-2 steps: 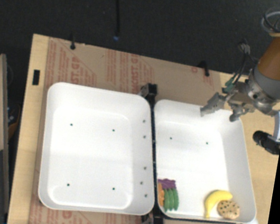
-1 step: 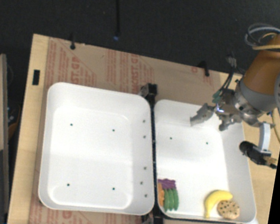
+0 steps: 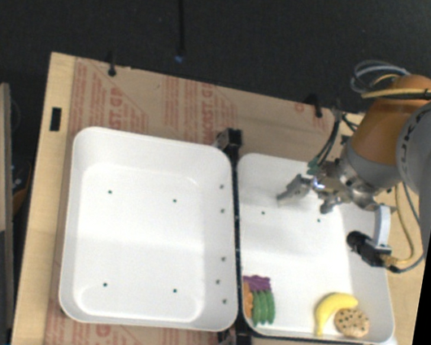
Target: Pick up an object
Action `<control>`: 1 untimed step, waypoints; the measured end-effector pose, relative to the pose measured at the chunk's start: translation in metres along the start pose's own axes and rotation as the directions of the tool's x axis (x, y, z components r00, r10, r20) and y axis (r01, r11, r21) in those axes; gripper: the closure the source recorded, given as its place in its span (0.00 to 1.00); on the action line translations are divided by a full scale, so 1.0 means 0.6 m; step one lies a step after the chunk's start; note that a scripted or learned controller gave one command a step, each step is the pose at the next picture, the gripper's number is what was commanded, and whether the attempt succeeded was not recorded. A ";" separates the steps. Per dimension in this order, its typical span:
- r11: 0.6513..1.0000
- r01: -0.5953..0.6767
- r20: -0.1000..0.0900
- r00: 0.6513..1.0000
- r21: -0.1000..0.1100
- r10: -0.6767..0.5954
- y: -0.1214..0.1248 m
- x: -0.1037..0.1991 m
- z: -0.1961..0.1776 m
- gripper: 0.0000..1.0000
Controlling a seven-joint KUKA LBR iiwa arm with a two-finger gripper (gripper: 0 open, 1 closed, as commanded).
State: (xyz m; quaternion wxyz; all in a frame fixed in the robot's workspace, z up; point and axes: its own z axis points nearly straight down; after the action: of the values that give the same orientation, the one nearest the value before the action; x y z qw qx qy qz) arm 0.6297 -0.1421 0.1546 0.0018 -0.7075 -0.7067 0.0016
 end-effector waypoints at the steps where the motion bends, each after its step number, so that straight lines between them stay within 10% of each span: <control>1: 1.000 0.000 0.000 1.000 -0.002 0.000 -0.001 -0.001 0.087 0.00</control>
State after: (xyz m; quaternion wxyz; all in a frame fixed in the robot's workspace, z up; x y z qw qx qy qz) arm 0.6289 -0.1425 0.1023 0.0011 -0.7075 -0.7067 0.0011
